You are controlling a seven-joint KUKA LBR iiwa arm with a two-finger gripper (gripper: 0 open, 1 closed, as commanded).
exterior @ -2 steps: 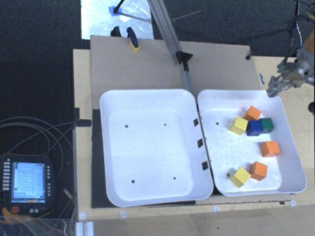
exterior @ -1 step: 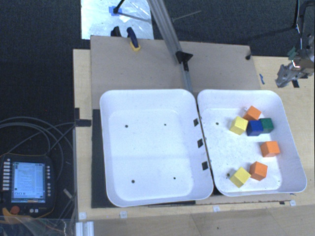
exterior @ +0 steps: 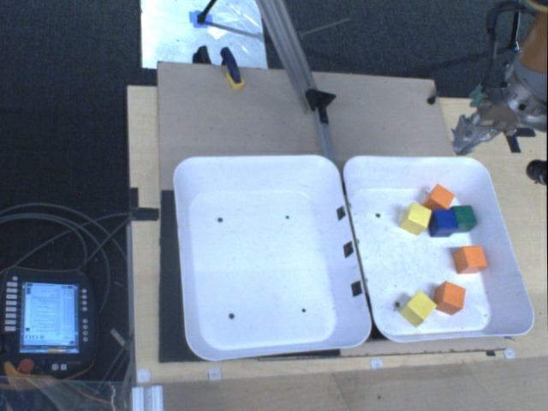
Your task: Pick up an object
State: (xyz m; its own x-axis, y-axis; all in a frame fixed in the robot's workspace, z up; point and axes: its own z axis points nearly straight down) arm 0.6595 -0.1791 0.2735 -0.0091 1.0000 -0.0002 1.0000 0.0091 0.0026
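Note:
The right bin holds several small blocks. Near its back sit an orange block, a yellow block, a blue block and a green block, packed close together. Another orange block lies alone further forward. At the front, an orange block rests beside a yellow block. My gripper hangs above the bench just behind the right bin's back rim, apart from all the blocks and with nothing seen in it.
The left bin lies beside the right one. A slanted metal pole with a black clamp crosses the back of the bench. A yellow-handled tool lies at the back left. A teach pendant and cables sit off the bench at the left.

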